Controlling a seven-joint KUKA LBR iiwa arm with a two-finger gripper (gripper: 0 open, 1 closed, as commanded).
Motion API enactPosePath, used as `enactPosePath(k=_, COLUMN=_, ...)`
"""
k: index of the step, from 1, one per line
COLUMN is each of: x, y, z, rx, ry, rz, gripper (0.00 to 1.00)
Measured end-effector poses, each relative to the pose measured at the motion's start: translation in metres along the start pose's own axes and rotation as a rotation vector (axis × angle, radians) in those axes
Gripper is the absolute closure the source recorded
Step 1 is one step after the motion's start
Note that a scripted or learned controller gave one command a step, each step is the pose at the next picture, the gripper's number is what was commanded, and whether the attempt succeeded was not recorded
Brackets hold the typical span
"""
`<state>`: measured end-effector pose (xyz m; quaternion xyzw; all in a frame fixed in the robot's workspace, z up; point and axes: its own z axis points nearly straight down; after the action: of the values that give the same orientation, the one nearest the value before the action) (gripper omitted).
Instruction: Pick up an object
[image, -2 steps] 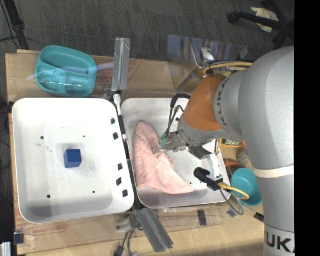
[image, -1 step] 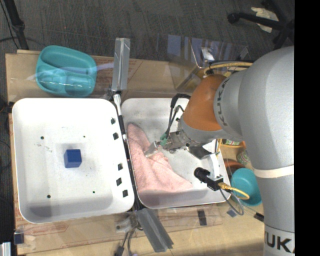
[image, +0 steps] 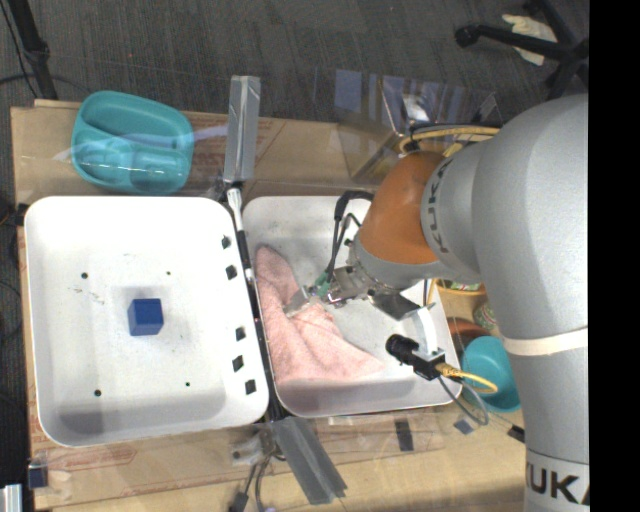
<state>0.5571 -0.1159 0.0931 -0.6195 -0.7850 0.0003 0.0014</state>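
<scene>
A pink cloth (image: 300, 325) lies crumpled along the left side of the right bin (image: 300, 215). My gripper (image: 322, 293) reaches down from the orange wrist band (image: 400, 215) and sits right at the cloth's upper right edge, touching or just above it. A small blue cube (image: 146, 315) rests in the left bin (image: 60, 220), far from the gripper. The arm hides much of the right bin's right half.
A translucent teal container (image: 130, 140) stands on the bench behind the left bin. A teal round object (image: 492, 370) sits just right of the right bin. A black cable connector (image: 415, 355) hangs off the wrist above the bin's right side.
</scene>
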Motion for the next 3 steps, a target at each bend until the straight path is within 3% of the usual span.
enactPosePath(k=1, x=0.0, y=0.001, z=-0.01, rx=0.001, ry=0.0, rz=-0.005, gripper=1.0)
enactPosePath(k=2, x=0.0, y=0.001, z=-0.01, rx=0.001, ry=0.0, rz=-0.005, gripper=0.0)
enactPosePath(k=3, x=0.012, y=0.013, z=0.0, rx=-0.001, ry=-0.002, rz=-0.05, gripper=0.0)
